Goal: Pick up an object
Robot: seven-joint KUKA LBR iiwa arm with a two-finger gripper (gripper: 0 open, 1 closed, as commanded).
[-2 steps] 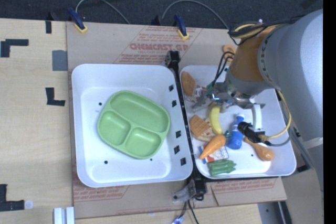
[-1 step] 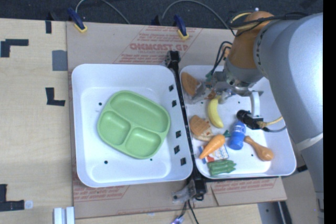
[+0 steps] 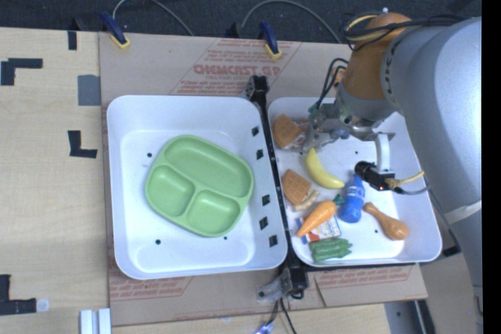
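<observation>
We see the tool [image 3: 322,129] low in the right bin [image 3: 415,246], just above the banana [image 3: 322,170] and beside a bread piece [image 3: 286,131]; we cannot tell its state. A carrot [image 3: 316,217] and blue bottle [image 3: 353,202] lie nearby. The left bin [image 3: 125,246] holds a green plate [image 3: 199,184].

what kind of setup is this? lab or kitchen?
Likely a robot lab pick-test bench, not a kitchen: two white bins clamped on cardboard, toy food such as a banana and carrot, and a green divided plate.
</observation>
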